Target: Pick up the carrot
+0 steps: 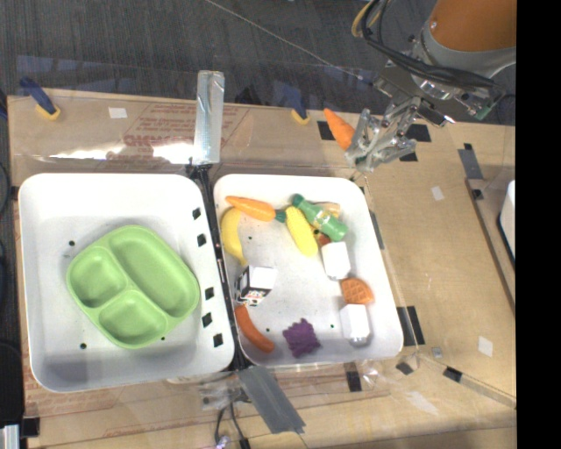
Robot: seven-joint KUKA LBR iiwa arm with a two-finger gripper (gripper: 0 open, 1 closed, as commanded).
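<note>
1. The gripper [372, 147] was seen above the bench, just beyond the far right corner of the right bin [379, 289], with the orange-banded arm [465, 26] reaching in from the upper right.
2. An orange carrot [338, 128] was seen at the gripper's fingers, raised outside the bin near its far edge; whether it was truly clamped between them could not be told.
3. A second carrot-like orange piece [250, 208] was seen lying in the right bin near its far left corner, beside a banana [231, 237].
4. A green divided plate [131, 284] was seen resting in the left bin [35, 263].
</note>
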